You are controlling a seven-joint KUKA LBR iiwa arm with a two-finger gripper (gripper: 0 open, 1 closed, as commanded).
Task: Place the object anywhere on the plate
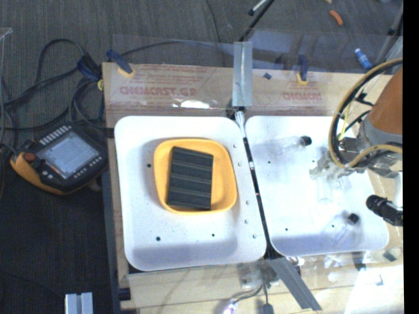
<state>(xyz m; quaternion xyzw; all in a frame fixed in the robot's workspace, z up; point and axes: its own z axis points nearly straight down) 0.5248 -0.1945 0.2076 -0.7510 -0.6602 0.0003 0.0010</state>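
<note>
Fingers (319,170) of the gripper (330,174) show as two pale, blurred prongs standing apart, with bare white floor between them and nothing pinched. They hang over the right half of the right bin (294,231), about midway between its far and near walls. The arm (387,110) enters from the right edge, its orange band above a grey wrist, and a loop of yellow and black cables (342,126) curves along its left side. The ridged black block (190,177) lies flat on the yellow plate (159,175), roughly centred, its long side running far to near with a slight tilt. The plate sits in the middle of the left bin (137,231), well apart from the gripper. Two small black knobs rest on the right bin's floor, one far (305,140) and one near (352,219). A sheet of cardboard (170,87) lies just beyond the far walls of both bins. Left of the bench, on dark carpet, sits a control pendant (62,159) with an orange and black casing and a pale screen, its cords trailing away toward the far left.
</note>
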